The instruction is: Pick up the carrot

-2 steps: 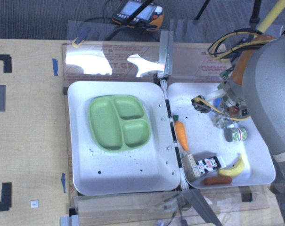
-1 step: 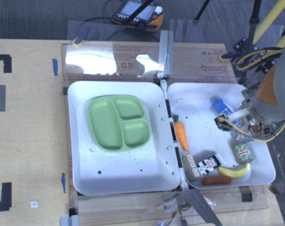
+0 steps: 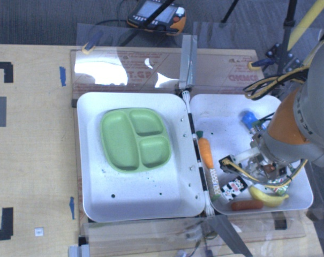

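The bench [image 3: 28,143] spreads pale and wooden under two shallow white bins set side by side. The left bin [image 3: 97,197] carries a green divided plate [image 3: 119,143] with three compartments, sitting toward the upper middle of the bin. The right bin [image 3: 226,108] is the busier one, and the arm [image 3: 306,111] comes into it from the right edge, grey above, with the orange band just over the wrist. Its gripper [image 3: 261,170] hangs low over the lower right part of that bin, wrapped in yellow and black cables; the view there is cluttered, so whether the jaws are spread or pressed together cannot be told.

Below the gripper lies a yellow banana [image 3: 268,196], curved along the bin's lower side, and just beside it, toward the near wall, a reddish sausage-shaped item [image 3: 246,205]. A small black and white object [image 3: 232,186] rests to the left of the banana, near the gripper. A blue item [image 3: 249,117] sits in the upper part of the bin, partly tucked behind the wrist.

The carrot [image 3: 205,151] lies at the far left of the right bin, lengthwise along the wall shared with the left bin, its green top pointing away from the camera. It sits apart from the gripper, touched by nothing.
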Robot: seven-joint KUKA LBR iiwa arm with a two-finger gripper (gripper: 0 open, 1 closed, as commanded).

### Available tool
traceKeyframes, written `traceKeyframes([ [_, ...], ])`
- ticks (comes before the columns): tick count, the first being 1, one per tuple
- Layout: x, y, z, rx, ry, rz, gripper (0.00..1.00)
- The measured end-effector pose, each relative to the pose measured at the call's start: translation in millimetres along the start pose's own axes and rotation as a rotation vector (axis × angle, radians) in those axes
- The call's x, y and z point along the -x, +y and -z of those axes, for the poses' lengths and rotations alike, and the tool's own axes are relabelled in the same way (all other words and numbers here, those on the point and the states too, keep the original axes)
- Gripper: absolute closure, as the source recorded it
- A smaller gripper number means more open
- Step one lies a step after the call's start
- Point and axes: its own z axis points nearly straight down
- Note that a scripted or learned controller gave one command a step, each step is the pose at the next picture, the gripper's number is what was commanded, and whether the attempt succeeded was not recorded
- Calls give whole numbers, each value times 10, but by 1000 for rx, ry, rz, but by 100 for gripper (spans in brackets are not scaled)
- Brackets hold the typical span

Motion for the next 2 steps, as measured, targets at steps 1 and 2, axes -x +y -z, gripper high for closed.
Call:
traceKeyframes([
  [1, -1100, 540, 1486, 2, -9, -20, 100],
  [2, -481, 174, -7, 2, -1, -37, 100],
])
